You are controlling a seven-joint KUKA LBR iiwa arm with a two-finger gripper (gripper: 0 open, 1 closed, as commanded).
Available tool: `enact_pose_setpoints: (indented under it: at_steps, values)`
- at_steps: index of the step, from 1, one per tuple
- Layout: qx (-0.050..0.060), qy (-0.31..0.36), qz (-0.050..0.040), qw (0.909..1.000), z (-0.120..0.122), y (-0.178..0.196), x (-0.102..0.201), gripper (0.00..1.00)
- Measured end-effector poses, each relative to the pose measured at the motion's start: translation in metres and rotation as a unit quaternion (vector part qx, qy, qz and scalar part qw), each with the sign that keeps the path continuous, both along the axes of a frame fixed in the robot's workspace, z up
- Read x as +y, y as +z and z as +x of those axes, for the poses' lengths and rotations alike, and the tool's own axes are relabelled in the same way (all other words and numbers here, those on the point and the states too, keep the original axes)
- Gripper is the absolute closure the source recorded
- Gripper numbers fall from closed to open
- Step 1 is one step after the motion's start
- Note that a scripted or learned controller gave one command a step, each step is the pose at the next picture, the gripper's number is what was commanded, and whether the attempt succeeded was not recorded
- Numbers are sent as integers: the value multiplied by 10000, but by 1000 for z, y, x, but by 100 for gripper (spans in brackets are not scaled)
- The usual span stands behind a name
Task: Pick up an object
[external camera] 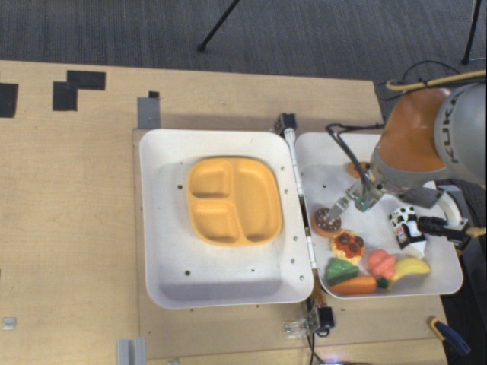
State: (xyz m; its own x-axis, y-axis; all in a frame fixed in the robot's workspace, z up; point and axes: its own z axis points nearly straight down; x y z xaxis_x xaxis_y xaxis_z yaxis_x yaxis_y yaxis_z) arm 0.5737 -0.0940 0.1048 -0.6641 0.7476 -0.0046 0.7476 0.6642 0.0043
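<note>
Two white bins side by side on a wooden bench (68,204). Left bin (163,265) holds a yellow divided plate (232,200) with three compartments, lying flat near its centre. Right bin (319,169) holds toy food clustered along the near edge: round brown chocolate-chip cookie (328,220), pizza slice (348,245), green pepper (340,269), orange carrot (354,285), pink piece (381,263), yellow banana (412,268), black-and-white item (405,225). Grey arm with orange band (411,131) reaches in from the right. Gripper (338,208) low over right bin, its tip just beside the cookie.
</note>
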Motion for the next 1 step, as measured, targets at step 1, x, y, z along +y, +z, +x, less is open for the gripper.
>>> enact_pose_setpoints:
  at_steps: [1]
  values:
    - [-53,521,5,9986,61,-10,-30,0]
